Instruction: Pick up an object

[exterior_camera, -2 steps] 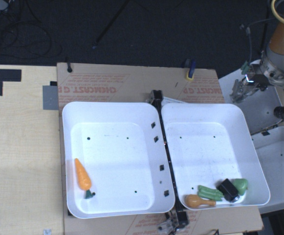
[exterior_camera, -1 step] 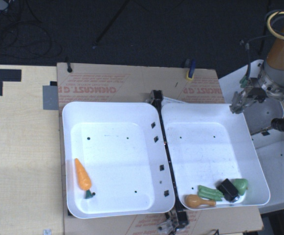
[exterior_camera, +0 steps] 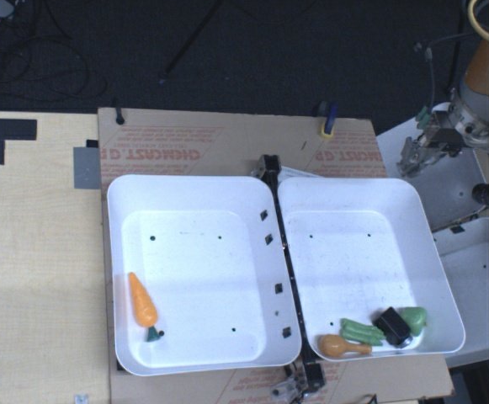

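My claw (exterior_camera: 418,146) hangs at the upper right, outside both bins and above the grey surface to the right of the cardboard sheet. It is small and blurred from here, so I cannot tell its state, and I see nothing held in it. Above it my arm (exterior_camera: 480,74) rises toward the top right corner, with its orange band at the frame's edge.

Two shallow white bins sit side by side on the table (exterior_camera: 34,268), resting on a brown cardboard sheet (exterior_camera: 227,146) with printed lettering. A dark strip of clips runs between them where their rims meet.

The left bin (exterior_camera: 185,192) holds a toy carrot (exterior_camera: 142,303) near its left wall, toward the front. The carrot is orange, lying roughly lengthwise, with its small dark green top pointing to the bin's front edge.

The right bin (exterior_camera: 353,196) holds a cluster of things in its front right corner, well apart from my claw. A green pea pod (exterior_camera: 360,332) lies just beside a black block (exterior_camera: 393,326), which is tilted. A rounded green item (exterior_camera: 414,317) touches the block's far side, next to the bin's right wall. An orange-brown pear-shaped toy (exterior_camera: 342,347) lies against the front rim, just in front of the pea pod.

A small blue and yellow clamp (exterior_camera: 329,119) grips the cardboard's far edge.
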Robot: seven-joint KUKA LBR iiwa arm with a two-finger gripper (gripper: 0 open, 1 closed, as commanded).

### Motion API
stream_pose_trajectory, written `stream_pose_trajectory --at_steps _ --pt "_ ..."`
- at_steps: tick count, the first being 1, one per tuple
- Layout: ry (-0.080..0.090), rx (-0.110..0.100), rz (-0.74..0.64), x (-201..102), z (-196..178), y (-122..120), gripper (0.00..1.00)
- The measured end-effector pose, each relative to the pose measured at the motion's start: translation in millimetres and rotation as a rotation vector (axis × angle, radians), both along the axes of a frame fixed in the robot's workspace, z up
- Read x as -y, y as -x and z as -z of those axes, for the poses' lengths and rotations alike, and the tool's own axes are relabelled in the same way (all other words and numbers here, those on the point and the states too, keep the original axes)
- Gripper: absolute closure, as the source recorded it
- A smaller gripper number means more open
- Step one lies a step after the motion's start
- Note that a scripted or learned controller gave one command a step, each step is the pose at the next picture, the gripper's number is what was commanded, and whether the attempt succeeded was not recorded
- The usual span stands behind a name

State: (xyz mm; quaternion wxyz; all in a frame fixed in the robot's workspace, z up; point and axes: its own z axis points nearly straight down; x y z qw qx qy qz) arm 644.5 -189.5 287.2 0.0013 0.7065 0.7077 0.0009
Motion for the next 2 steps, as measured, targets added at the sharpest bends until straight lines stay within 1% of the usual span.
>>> stream_pose_trajectory --at_steps 1,2 --pt "0.000 -0.007 0.003 24.8 26.0 8.0 1.00" --pt "0.000 0.004 -0.005 -45.9 -50.5 -1.2 1.00"
